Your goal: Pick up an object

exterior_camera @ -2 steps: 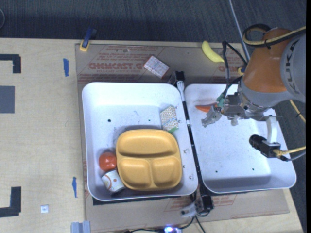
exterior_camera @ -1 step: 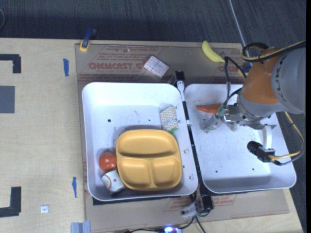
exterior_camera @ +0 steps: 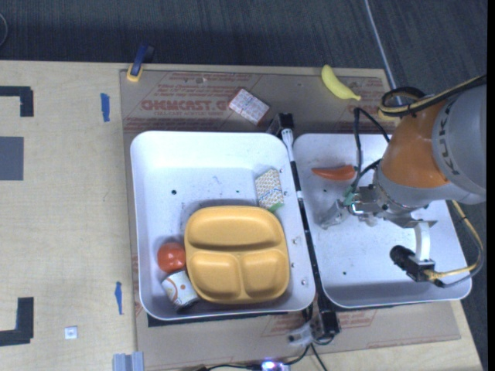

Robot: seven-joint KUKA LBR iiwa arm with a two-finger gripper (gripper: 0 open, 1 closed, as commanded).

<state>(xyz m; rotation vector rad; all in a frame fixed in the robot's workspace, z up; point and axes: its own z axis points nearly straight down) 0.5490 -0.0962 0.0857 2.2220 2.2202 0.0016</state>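
My gripper [exterior_camera: 336,212] is low over the left half of the right bin [exterior_camera: 387,288], pointing left. An orange-red carrot-like piece [exterior_camera: 334,172] lies on the bin floor just above the gripper, apart from it. The left bin [exterior_camera: 147,207] holds a yellow divided tray [exterior_camera: 234,252], a red ball [exterior_camera: 170,255] and a small white-and-orange can [exterior_camera: 179,287] at the tray's left, and a patterned packet [exterior_camera: 269,188] by the right wall.
A yellow banana [exterior_camera: 339,83] and a small patterned box [exterior_camera: 248,105] lie on the cardboard behind the bins. A blue clamp [exterior_camera: 139,60] sits at the cardboard's back left corner. The arm's black cable fitting [exterior_camera: 410,263] hangs over the right bin's front right.
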